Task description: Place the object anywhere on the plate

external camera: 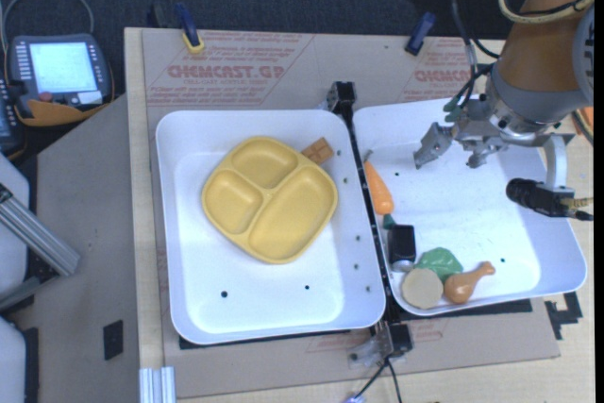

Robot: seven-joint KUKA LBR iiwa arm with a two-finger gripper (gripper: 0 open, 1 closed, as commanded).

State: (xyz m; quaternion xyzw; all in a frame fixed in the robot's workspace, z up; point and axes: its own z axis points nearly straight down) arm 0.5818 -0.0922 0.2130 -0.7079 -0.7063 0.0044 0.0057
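A yellow divided plate point(270, 199) lies in the left bin point(189, 231). In the right bin, an orange carrot point(378, 189) rests along the left wall. A green leafy piece point(441, 260), a round tan slice point(422, 288) and a brown drumstick point(467, 281) cluster near the front edge. My gripper point(453, 149) hovers over the back part of the right bin with its two fingers spread apart and nothing between them. It stands to the right of the carrot and well above the front cluster.
A small brown block point(318, 150) lies just behind the plate in the left bin. A black rectangular piece point(402, 243) sits by the divider between the bins. A black cylindrical part point(540, 196) of the arm hangs over the right bin's right side.
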